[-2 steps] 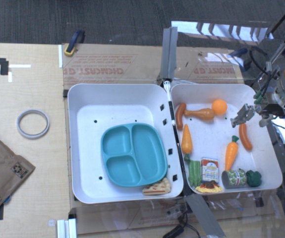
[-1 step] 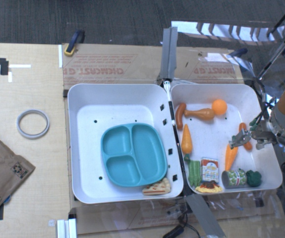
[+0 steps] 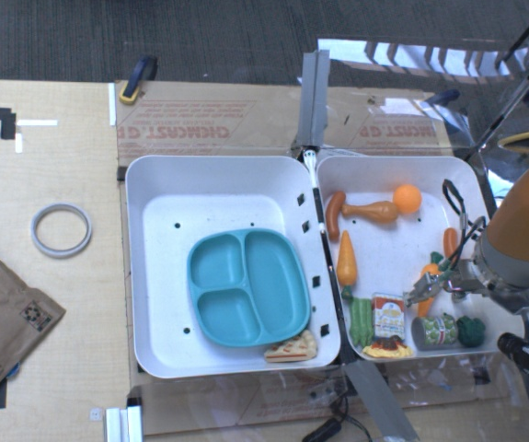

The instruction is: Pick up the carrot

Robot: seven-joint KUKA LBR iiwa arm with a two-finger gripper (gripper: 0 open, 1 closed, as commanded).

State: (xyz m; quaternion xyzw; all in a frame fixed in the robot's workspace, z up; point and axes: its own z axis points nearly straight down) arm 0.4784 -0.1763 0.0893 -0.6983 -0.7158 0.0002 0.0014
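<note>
**Right bin stock-take, carrot pending**

Left bin [image 3: 154, 247]: I am logging a teal divided plate [image 3: 248, 286] and a pizza-slice toy [image 3: 292, 348] at its near rim.

Right bin [image 3: 384, 166]: I am listing a hot dog [image 3: 335, 212], a drumstick [image 3: 374, 212], an orange ball [image 3: 408, 198], and the carrot [image 3: 346, 259], lying free by the left wall.

My gripper [image 3: 427, 288] is hovering right of the carrot, over clutter, clamped on nothing that I can see; whether it is spread or closed I cannot tell.

Advice: I judge it best to shift left and straddle the carrot's thick middle, across its length.

Hard to read: small orange pieces [image 3: 450, 240] near my wrist are partly covered.
</note>
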